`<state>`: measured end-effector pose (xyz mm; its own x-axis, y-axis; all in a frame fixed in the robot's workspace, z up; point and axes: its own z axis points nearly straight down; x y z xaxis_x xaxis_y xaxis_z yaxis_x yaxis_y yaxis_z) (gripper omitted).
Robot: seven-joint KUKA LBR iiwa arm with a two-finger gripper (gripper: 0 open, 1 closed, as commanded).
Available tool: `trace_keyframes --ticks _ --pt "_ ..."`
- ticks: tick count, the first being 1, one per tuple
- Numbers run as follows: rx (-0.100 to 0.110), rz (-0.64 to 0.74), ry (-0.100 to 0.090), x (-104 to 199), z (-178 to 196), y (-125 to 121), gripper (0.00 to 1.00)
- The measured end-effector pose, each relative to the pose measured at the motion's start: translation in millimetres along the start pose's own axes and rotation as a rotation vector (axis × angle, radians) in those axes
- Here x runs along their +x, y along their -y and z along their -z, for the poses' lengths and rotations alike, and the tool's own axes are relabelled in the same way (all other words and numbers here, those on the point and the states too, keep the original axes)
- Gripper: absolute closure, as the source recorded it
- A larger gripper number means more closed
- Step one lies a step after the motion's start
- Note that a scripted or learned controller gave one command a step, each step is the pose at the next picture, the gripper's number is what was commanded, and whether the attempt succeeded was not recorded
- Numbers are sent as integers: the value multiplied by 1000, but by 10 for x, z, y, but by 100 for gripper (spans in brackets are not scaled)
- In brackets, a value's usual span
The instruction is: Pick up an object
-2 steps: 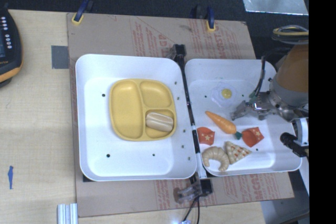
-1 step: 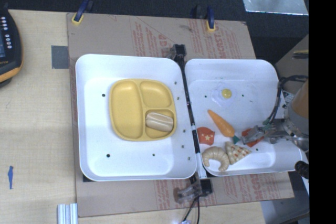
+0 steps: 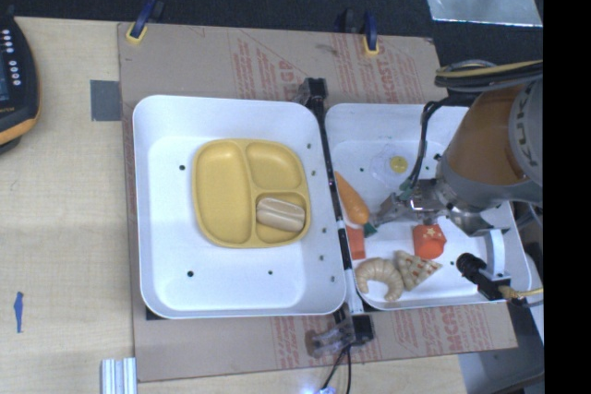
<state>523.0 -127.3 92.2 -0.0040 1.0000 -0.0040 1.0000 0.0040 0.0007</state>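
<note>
In the right bin (image 3: 369,126) several small things lie loose. An orange carrot (image 3: 352,197) lies at a slant along the bin's left wall, its narrow end up and its greenish end down. Just below it, against the same wall, sits a small red-orange block (image 3: 355,244). Near the bin's front edge lies a pale, curled croissant (image 3: 380,277), and touching its right side a tan wedge with dark specks, like a pizza slice (image 3: 417,268). Above the wedge sits a red, rounded piece like a tomato (image 3: 429,241), close to the gripper (image 3: 399,204). A small yellow disc (image 3: 398,164) lies apart, nearer the bin's back
</note>
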Motion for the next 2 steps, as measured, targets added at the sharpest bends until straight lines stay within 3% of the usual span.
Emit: trace_keyframes --ticks 2 --pt "-3 3 -2 -608 10 -1361 0"
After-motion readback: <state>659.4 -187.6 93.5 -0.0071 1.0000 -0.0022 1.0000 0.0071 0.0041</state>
